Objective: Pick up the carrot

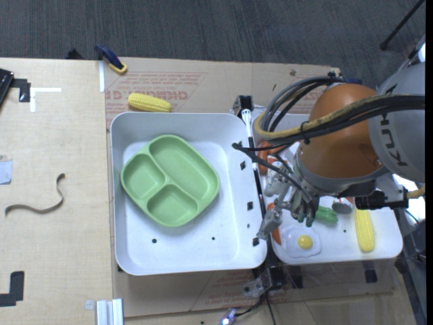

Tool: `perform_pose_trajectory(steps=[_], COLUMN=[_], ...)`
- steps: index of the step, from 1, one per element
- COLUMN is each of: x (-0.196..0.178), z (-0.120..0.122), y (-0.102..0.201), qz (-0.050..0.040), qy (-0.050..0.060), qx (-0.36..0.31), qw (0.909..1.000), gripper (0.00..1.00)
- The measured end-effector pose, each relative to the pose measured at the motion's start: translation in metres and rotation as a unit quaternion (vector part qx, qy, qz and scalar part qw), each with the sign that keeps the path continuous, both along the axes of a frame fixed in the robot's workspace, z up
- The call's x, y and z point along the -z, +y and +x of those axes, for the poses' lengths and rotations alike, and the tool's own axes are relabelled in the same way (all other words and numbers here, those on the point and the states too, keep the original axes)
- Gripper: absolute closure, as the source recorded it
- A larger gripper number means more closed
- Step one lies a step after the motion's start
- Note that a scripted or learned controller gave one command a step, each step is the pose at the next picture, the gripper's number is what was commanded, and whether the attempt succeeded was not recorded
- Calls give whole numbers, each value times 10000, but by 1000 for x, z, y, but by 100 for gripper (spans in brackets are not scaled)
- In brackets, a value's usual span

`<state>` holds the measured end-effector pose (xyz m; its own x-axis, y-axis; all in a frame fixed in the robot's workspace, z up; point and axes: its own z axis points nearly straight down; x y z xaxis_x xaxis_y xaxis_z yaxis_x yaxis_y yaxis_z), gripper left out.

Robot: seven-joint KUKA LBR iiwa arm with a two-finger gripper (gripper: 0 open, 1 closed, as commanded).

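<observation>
Fingers [306, 215]: pointing down, gap unreadable (cannot tell)
Gripper [301, 212]: hovering over right bin [389, 249]
Carrot [272, 223]: looking light, stiff, smooth; grip mid-body

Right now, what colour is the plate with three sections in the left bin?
Light green. The divided plate shows clearly in the camera view, lying in the left bin.

You look down on a pale wooden bench [54, 168] that fills the left half of the view. Beyond its far edge you see dark grey carpeted floor [203, 19]. A brown cardboard sheet [203, 87] with red print covers the bench toward its right side. The light is even and soft, and you see only faint shadows.
</observation>
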<state>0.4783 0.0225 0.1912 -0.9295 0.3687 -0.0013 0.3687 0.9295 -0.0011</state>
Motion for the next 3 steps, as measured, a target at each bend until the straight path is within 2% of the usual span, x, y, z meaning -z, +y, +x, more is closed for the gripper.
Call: perform_pose_trajectory(steps=[1, 2, 3], x=[0, 0, 18], z=[0, 0, 0], y=[-107, -38, -177], qz=[2, 8, 0], qy=[-8, 6, -9], qx=[-288, -890, -981], qw=[9996, 9960, 9952], gripper=[0, 0, 0])
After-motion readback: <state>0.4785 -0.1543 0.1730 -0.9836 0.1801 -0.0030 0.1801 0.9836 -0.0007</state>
